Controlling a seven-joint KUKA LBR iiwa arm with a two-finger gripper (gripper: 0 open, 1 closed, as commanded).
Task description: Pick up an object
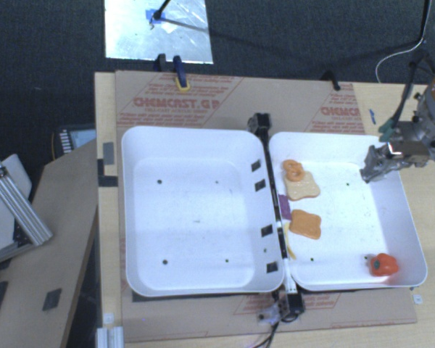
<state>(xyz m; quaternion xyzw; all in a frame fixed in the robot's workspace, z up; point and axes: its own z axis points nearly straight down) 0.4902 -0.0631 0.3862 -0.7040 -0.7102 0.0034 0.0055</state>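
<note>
Now gripper [371,167] hovers over right bin's [409,227] rim — toast [305,224] apart.

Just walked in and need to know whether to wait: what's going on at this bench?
A robot arm reaches in from the right, its gripper above the far right rim of the right bin, with nothing visibly held. In that bin lie a pale bread slice, a small orange twist touching it, an orange toast slice, and a red pepper in the near right corner. No pick has happened yet.
</note>
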